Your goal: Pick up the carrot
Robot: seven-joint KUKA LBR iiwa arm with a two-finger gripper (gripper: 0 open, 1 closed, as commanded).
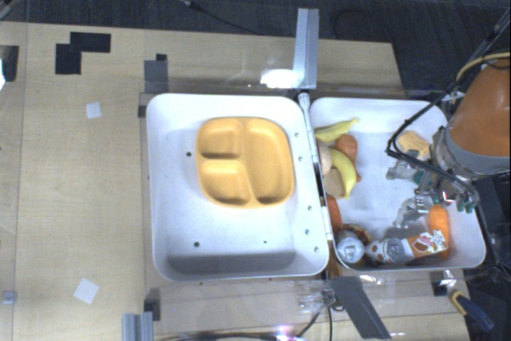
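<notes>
Down at the bottom edge of the right bin [477,251] lie two shiny cans, one [350,250] at about 7 o'clock in that bin and another can [393,250] just beside it. Next to them at 5 o'clock is an orange packet [432,242] with a picture on it. Touching the top of that packet is the carrot [438,218], a small orange thing (it may be something else, it is hard to tell).

Right over the carrot hangs the gripper [427,200], a tangle of grey metal and black wires. Its tip is near the carrot's top end. How far the claw is open cannot be made out, because the parts blur together, and nothing can be seen held in it.

Above the claw comes the orange band [489,112] of the arm, at 3 o'clock in the bin.

At 9 o'clock in the right bin sits a pile of fruit: a yellow banana [336,128] at the top, a second banana [345,168] lower down, and a reddish apple [346,145] between them. A pale bun-like thing [413,142] rests near 1 o'clock.

Over in the left bin [172,196], a yellow tray [243,161] with three sections sits in the middle, a bit toward 12 o'clock.
</notes>
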